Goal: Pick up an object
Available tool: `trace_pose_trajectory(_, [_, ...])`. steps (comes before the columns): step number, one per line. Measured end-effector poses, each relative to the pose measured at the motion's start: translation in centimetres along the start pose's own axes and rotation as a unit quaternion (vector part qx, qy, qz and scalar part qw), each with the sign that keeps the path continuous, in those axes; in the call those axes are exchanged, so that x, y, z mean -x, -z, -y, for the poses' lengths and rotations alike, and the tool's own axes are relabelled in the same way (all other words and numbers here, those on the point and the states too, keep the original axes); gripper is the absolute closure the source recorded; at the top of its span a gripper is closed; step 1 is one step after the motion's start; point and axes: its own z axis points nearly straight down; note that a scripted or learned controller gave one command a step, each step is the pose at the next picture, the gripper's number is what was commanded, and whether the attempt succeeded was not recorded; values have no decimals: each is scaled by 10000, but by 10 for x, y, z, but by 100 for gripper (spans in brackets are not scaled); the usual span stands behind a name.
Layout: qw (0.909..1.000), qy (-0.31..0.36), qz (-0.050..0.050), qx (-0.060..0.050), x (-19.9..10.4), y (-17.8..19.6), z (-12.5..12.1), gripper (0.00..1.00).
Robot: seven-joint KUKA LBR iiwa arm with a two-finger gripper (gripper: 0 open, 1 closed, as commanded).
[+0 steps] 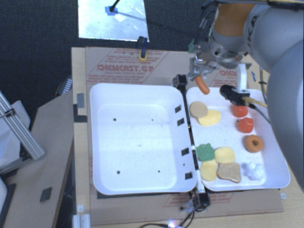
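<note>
— Toast (229, 172) lies nearest, untouched. Which piece matters?
— That carrot (203, 86), above the far left corner of the right bin (228, 134), its upper end pinched in the gripper (199, 76); the jaws look clenched on it. Lift straight and slowly, I'd say: gripped off-centre, it may swing or slip.

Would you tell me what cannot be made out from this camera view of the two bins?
1. Camera view: whether the gripper grips the orange carrot-shaped piece beneath it; contact too small, blurred.
2. Camera view: far right corner of the right white bin, hidden by the grey arm.
3. Camera view: what the white lumpy item is; pale against white.
</note>
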Motion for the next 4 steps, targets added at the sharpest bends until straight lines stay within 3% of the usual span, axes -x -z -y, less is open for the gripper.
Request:
trace_pose_trajectory(1, [9999,-53,-2,-136,21,-14,80,100])
trace_pose_trajectory(2, [9999,15,-20,-132,-66,-35,111,100])
trace_pose_trajectory(3, [9999,5,-22,-103,-106,16,166,100])
trace_pose_trajectory(4, [9999,-40,1,-135,-102,-31,166,100])
